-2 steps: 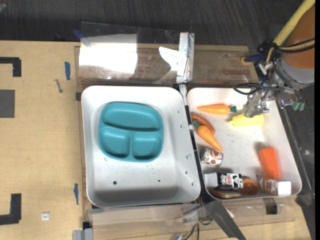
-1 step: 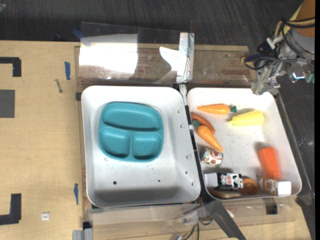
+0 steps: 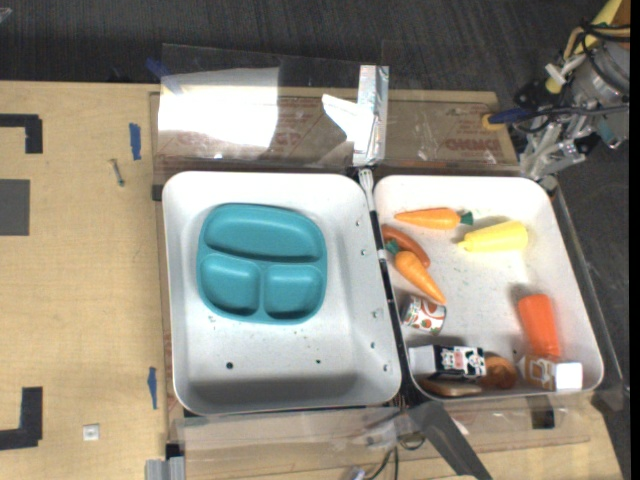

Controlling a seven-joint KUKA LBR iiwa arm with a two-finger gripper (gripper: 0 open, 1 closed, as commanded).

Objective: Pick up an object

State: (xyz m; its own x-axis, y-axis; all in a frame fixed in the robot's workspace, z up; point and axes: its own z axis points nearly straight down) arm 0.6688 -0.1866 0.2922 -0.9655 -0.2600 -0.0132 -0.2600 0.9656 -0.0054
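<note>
Gripper (image 3: 556,153) parked beyond right bin (image 3: 565,230) far corner, finger state unclear; toy food clustered inside, teal tray (image 3: 262,260) fills left bin.

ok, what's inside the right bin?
The right bin holds two carrots, a yellow piece, an orange bottle, a small can, a black-and-white carton and a brown item. Whatever lies under them is covered.

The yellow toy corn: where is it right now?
The yellow corn lies in the right bin, near its far side, just below and right of the orange carrot.
</note>
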